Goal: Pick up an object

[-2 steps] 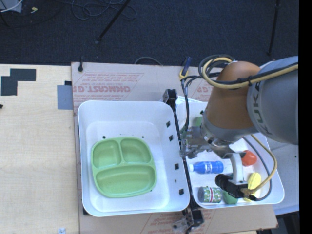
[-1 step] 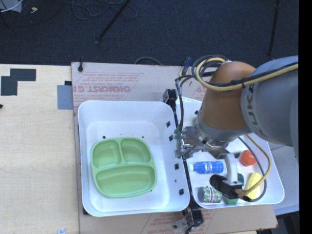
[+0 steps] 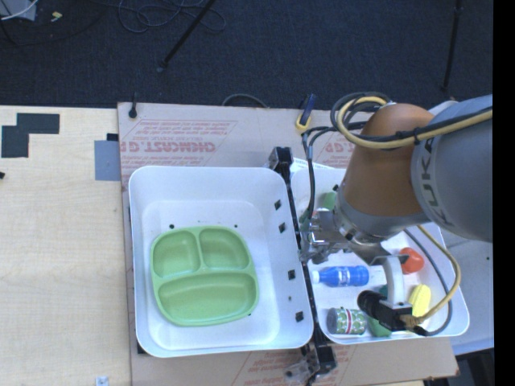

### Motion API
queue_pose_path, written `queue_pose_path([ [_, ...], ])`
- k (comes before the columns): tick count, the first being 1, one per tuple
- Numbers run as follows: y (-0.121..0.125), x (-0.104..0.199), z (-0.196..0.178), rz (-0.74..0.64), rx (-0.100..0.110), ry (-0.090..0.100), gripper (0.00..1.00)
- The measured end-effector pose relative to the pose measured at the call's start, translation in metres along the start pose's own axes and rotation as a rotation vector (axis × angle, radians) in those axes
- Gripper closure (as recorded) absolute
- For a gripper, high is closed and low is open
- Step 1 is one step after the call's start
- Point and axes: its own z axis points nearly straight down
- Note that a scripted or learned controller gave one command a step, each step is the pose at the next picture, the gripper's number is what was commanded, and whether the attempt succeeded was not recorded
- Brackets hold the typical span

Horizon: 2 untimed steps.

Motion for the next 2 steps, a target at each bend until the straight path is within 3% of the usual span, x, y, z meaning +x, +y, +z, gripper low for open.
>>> queue_pose_path([
  [2, -0.0017, 0.0101, -0.0132, -0.002, -0.002, 0.0, 1.0],
])
